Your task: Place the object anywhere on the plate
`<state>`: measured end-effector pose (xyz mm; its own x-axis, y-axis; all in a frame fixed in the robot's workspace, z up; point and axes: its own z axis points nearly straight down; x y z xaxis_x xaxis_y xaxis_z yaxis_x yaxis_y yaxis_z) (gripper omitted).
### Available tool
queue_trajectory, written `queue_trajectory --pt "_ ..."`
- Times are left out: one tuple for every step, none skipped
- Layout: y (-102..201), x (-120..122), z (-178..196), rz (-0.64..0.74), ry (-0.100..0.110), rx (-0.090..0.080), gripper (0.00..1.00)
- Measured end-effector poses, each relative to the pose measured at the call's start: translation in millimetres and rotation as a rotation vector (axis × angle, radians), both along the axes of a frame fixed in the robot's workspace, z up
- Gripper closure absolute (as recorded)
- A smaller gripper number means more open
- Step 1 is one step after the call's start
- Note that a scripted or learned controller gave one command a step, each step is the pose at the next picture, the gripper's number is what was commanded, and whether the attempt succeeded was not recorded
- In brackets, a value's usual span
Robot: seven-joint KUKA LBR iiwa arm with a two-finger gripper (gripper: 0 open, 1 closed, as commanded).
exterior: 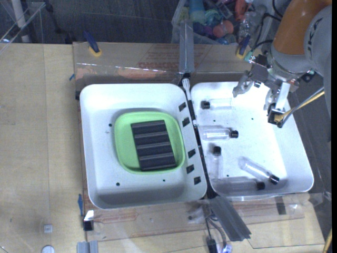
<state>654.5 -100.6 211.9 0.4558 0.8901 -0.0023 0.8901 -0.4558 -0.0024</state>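
Observation:
A green square plate (121,141) lies in the left bin (95,141). On the plate rests a black ridged block (153,145) that covers most of its middle. My gripper (258,100) hangs over the far part of the right bin (295,141), open, with nothing between its fingers. Several clear vials with black caps lie in the right bin: one (217,104) to the left of the gripper, one (218,134) at mid-bin, one (257,170) near the front. None of them touches the gripper.
A ridge with black clips (189,136) divides the two bins. A clear box of coloured toys (218,9) stands behind the bins. The arm's orange band (297,15) rises at the upper right. A thin rod (305,101) slants by the gripper.

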Motion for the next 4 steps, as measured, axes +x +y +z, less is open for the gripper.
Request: queue_trajectory --pt "-55 12 28 0.035 -0.004 -0.001 0.0" --pt "-113 12 68 0.009 -0.005 -0.001 0.0" --pt "-108 13 205 0.058 -0.004 0.0 0.0" --pt "-112 13 223 -0.007 -0.007 -0.001 0.0"
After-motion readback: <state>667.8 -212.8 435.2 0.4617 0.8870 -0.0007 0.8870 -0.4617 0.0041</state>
